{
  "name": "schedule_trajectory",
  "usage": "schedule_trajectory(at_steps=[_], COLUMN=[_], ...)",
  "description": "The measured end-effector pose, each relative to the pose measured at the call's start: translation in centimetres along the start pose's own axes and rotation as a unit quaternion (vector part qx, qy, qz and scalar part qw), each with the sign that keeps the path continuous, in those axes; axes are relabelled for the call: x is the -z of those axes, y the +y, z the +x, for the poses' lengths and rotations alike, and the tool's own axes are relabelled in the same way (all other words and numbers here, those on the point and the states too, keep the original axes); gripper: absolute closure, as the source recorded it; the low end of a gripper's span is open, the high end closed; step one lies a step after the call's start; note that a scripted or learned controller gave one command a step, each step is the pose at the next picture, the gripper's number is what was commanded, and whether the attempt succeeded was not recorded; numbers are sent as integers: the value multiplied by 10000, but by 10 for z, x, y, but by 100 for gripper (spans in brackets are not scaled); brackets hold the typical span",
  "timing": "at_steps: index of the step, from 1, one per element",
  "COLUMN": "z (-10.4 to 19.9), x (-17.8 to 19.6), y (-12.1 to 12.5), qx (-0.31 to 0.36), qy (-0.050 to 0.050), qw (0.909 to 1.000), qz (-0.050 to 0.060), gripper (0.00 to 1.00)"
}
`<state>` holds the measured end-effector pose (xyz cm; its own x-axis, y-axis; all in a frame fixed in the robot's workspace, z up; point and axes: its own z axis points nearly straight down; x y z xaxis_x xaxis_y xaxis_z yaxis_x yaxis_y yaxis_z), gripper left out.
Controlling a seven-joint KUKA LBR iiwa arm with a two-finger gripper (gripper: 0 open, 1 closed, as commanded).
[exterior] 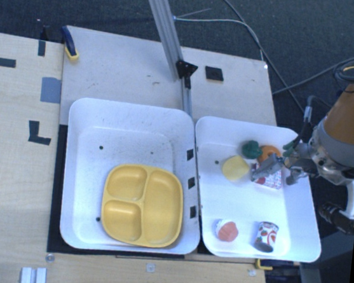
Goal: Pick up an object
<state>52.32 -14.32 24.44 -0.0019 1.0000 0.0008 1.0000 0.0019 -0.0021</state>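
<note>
I reach in from the right, and my gripper (276, 170) hangs low over the far part of the right bin (297, 207), above a huddle of small things. My fingers look spread a little, one dark tip to the left and one to the right, with nothing visibly pinched between them; the blur there keeps me from being sure.

Right under and between the tips lies a small red-and-white packet (273, 179). The orange ball (268, 153) sits just beyond it on the far side, touching the green ball (250, 148) to its left. The yellow lemon (235, 168) lies just left of my left tip.

So the nearest thing to take is the packet, straight below me; I judge a short drop would do.

The red-and-white can (266, 236) and the pink-and-white toy (226, 230) sit well apart at the near edge. The yellow divided plate (143, 205) rests in the left bin (96, 121).
</note>
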Motion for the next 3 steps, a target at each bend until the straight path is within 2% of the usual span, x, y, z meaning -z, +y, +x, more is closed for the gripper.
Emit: schedule_trajectory(at_steps=[2,3], z=[5,8], x=[-91,-151], y=[7,-4], qx=[-3,-8], qy=[-1,4], qw=[10000,10000], qz=[24,34], gripper=[0,0])
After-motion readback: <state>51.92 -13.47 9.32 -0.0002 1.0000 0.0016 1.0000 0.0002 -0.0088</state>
